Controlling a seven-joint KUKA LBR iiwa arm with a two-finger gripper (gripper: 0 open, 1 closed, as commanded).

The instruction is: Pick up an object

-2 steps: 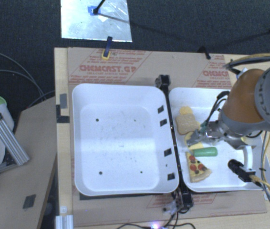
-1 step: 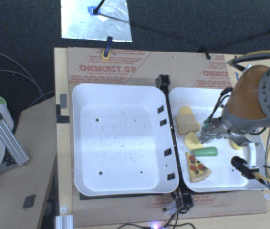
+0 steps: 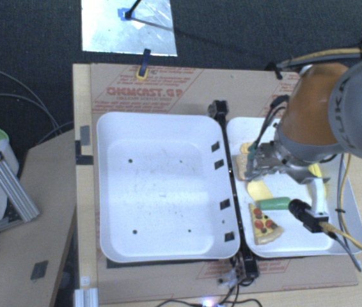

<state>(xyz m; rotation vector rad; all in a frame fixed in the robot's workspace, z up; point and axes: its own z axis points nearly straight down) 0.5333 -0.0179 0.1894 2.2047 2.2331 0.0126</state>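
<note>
My gripper (image 3: 256, 167) reaches down into the left part of the right bin (image 3: 347, 226), under the big grey and orange arm (image 3: 325, 110). It hangs over a tan piece (image 3: 240, 165) and a pale yellow wedge (image 3: 258, 189). Just in front of it lie a green cylinder (image 3: 274, 203) and a toy pizza slice (image 3: 265, 223). A yellow item (image 3: 316, 170) peeks out from under the wrist. The arm's body hides the far half of this bin.
The left bin (image 3: 165, 184) is beside it, with a black divider (image 3: 227, 171) between the two. A black connector with yellow cables (image 3: 310, 217) trails from the arm over the right bin's front. Cardboard (image 3: 149, 88) borders the bins.
</note>
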